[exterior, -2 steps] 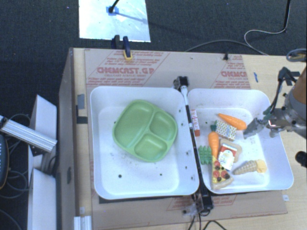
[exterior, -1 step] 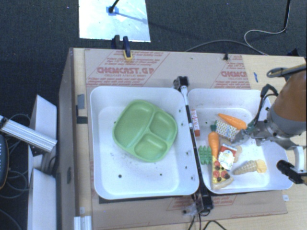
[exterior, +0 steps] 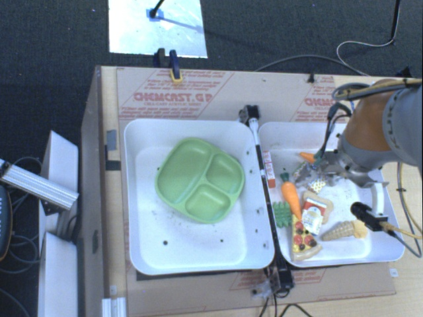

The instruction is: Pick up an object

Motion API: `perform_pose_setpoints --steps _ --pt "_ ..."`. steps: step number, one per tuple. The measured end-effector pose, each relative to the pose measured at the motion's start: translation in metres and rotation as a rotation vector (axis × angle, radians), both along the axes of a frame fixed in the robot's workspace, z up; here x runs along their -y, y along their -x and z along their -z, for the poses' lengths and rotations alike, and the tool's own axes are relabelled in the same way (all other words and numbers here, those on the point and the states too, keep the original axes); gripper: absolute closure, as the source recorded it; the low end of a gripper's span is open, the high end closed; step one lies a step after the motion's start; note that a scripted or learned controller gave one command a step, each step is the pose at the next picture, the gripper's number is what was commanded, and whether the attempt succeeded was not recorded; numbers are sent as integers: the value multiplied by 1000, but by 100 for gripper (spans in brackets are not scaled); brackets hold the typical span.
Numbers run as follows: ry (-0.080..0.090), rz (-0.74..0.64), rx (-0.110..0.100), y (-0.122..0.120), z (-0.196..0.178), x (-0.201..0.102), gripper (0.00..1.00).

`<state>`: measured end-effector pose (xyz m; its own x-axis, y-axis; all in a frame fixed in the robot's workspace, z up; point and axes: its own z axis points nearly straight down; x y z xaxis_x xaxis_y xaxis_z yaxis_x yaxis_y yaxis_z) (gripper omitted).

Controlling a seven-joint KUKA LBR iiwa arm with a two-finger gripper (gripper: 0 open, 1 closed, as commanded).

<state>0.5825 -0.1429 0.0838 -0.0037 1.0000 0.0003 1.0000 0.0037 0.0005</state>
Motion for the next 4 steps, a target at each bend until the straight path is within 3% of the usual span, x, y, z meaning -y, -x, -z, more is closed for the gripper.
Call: perform_pose_setpoints --steps 1,2,3,4 --pt "-1 2 -6 -70 0 -41 0" --pt "-17 4 -37 -80 2 0 0" --pt "-7 7 -35 -79 3 -5 0" --pt "-14 6 -37 -80 2 -2 0"
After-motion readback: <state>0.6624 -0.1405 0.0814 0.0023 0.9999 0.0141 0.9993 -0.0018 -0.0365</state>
